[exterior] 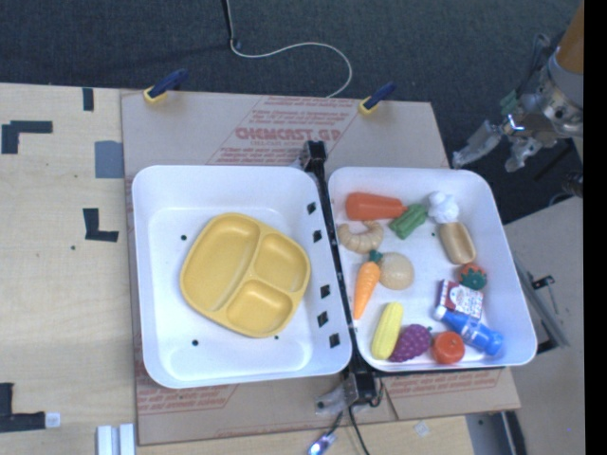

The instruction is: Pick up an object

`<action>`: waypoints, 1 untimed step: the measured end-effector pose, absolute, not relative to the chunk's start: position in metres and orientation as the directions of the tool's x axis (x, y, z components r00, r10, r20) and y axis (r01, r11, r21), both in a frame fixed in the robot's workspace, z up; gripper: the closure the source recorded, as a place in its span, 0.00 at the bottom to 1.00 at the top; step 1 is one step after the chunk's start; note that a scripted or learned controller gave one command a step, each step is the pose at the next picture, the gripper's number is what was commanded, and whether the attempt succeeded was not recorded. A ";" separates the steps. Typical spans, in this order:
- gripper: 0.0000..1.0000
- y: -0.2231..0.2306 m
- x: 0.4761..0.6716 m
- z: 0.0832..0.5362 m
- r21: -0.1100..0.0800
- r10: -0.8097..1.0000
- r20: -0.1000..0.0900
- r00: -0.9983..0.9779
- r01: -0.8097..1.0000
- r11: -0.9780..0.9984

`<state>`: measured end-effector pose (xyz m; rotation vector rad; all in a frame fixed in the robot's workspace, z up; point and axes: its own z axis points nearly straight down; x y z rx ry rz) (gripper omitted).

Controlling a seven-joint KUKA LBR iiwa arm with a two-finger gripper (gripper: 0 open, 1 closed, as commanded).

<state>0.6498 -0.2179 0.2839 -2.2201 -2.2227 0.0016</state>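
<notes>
Hovering off the upper right corner of the right bin [503, 218], the gripper [512, 142] sits outside the bin wall, over the dark floor beyond the table [57, 254]. Its jaws stand spread apart with nothing between them.

All the toy food lies inside the right bin, down and to the left of the jaws. Nearest the jaws, in the bin's upper right part, a white garlic bulb [441, 205] touches a tan bread roll [457, 242] below it. Left of the garlic lie a green pepper [409, 220] and an orange-red carrot piece [373, 205]. Along the bin's left wall sit a pale croissant [358, 239], a small carrot [364, 287] and a beige potato [395, 271]. Toward the bin's lower edge are a yellow corn cob [386, 330], purple grapes [412, 342], an orange tomato [448, 348], a blue bottle [473, 333], a red-and-white carton [461, 300] and a strawberry [471, 276].

Left of the right bin, the left bin [152, 282] holds a yellow divided plate [245, 273].
</notes>
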 end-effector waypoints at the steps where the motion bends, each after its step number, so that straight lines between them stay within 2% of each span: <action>1: 0.00 -0.122 0.595 0.223 -0.010 1.000 0.005 -0.006 1.000 0.007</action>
